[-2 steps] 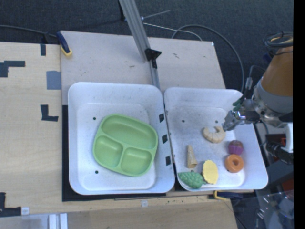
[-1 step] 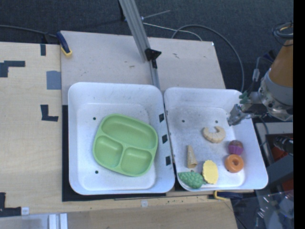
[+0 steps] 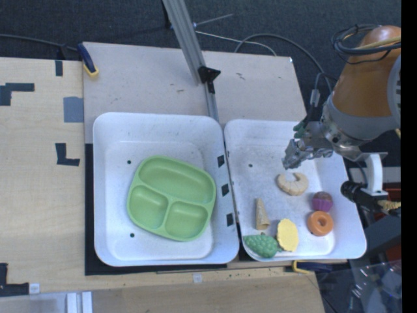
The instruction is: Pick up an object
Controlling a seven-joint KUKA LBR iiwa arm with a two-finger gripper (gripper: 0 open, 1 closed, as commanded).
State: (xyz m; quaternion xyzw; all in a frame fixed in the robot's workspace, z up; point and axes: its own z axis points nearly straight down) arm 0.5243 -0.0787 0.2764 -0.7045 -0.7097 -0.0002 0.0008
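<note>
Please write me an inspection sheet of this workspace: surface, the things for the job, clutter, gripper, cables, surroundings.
Surface: wooden bench bearing left bin and right bin, side by side.
Job's things: in the right bin, croissant, cone, broccoli, yellow piece, purple piece, orange ring.
Clutter: green tray in the left bin.
Gripper: gripper just above the croissant.
Cables: black cable behind the bins.
Surroundings: metal pole, dark floor.

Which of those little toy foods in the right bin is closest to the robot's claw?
The pale croissant-shaped piece, lying just below the gripper. The purple piece, orange ring, cone, yellow piece and green piece sit farther toward the bin's near edge.
</note>
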